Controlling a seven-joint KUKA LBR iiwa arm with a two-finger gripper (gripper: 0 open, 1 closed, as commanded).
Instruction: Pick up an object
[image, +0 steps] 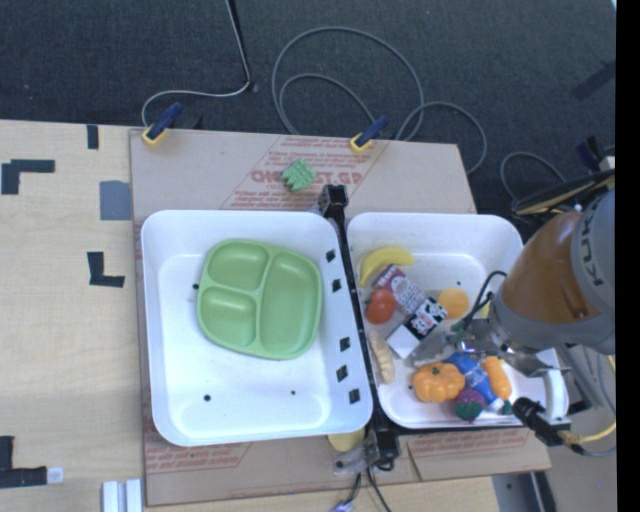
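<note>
Reaching into the right bin (500, 235) at lower right, gripper (452, 345) sits over the toy clutter near the orange pumpkin (438, 382) and banana (385, 262), presumably lining up a pick; gripper state: cannot tell. Green divided plate (261, 298) occupies the left bin (165, 300).

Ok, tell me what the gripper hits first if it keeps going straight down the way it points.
Probably the small orange plastic pumpkin in the right white bin; the gripper hangs just above it, though depth is unclear from this view.
</note>
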